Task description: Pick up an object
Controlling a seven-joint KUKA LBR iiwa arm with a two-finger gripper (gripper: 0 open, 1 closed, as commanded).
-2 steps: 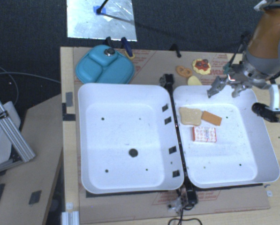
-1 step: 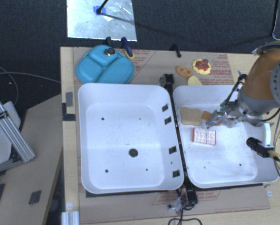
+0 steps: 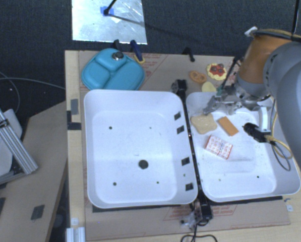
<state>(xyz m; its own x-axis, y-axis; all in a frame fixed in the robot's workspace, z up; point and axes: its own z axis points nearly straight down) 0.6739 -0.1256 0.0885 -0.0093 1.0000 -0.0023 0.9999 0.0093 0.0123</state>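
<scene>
From the overhead camera, the arm [image 3: 271, 69] reaches in over the right bin [image 3: 271, 185], and its end effector [image 3: 214, 104] hangs low at the bin's far left corner, just above a pale bread-slice piece [image 3: 204, 123]. Whether the end effector is spread or pressed together, I cannot tell; it's a grey blur at this angle. Nothing visibly sits in its grip, so my read is that this is the approach step, lift not yet made. The next move calls for a clean descent onto one item and a firm close before rising.

Candidates in the right bin: the bread slice, tan and flat, nearest the end effector; an orange cracker-like block [image 3: 228, 125] just beside it; a red-and-white patterned packet [image 3: 219, 147] nearer the bin's middle. All lie flat, which looks tricky to pinch. The left bin [image 3: 105, 185] sits alongside, across the divider.
</scene>
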